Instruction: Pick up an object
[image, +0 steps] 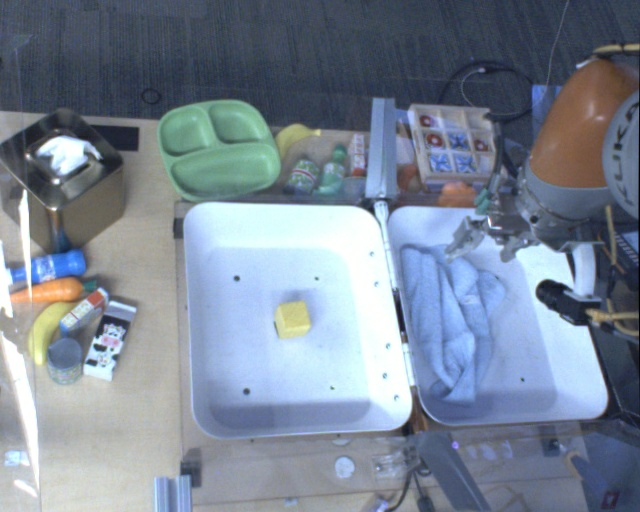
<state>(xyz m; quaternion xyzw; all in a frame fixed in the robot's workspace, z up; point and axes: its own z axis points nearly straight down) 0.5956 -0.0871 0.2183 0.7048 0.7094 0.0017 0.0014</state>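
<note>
A yellow block (293, 319) is seen lying in the left bin (220, 400), well apart from the claw (487, 240). The claw is held spread and holding nothing over the blue towel (452, 320) in the right bin (570, 390).

A green divided plate (219, 147) is lying upside down at the back of the surface (140, 430), with small bottles (318, 172) sitting just beside it and a tic-tac-toe board (450, 143) resting farther right. At the left, a brown box (66, 180) is holding something white, while a blue tube (45, 268), a carrot (48, 291) and a banana (46, 331) are lying near it.
</note>
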